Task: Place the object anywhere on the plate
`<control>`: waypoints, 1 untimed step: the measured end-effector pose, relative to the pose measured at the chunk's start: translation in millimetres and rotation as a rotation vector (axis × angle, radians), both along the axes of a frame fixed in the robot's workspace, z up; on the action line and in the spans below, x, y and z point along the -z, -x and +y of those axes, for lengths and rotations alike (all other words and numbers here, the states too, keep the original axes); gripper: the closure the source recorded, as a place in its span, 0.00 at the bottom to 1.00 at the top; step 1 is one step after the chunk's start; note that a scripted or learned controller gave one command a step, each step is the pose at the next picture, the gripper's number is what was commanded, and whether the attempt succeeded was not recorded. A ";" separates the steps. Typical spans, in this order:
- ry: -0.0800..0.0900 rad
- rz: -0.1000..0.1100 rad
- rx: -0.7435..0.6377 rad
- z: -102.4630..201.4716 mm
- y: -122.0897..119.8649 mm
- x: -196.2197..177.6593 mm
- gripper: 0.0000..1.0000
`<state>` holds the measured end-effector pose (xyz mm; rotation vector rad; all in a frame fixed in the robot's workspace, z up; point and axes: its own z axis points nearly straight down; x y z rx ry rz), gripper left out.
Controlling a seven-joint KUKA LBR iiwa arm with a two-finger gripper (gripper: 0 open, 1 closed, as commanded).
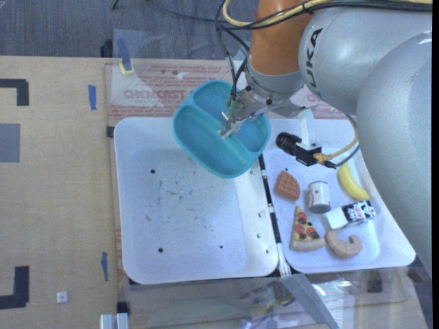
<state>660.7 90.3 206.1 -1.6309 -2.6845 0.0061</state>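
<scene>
One blue divided plate [218, 134] was tilted over the upper right corner of the left bin [137, 204], raised off its floor. The right bin [391, 249] held one waffle [288, 185], one pizza slice [304, 229], one banana [351, 181], one can [317, 196] and one pretzel [343, 244]. The arm reached in from the right, wrist angled down; the gripper [230, 127] had its fingers closed on the plate's centre divider.

Bright, even light; soft, slightly blurry.
</scene>
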 end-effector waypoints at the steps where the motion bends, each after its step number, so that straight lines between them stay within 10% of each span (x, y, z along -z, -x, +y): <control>1: 0.002 0.001 -0.003 1.4 0.3 -7.7 1.00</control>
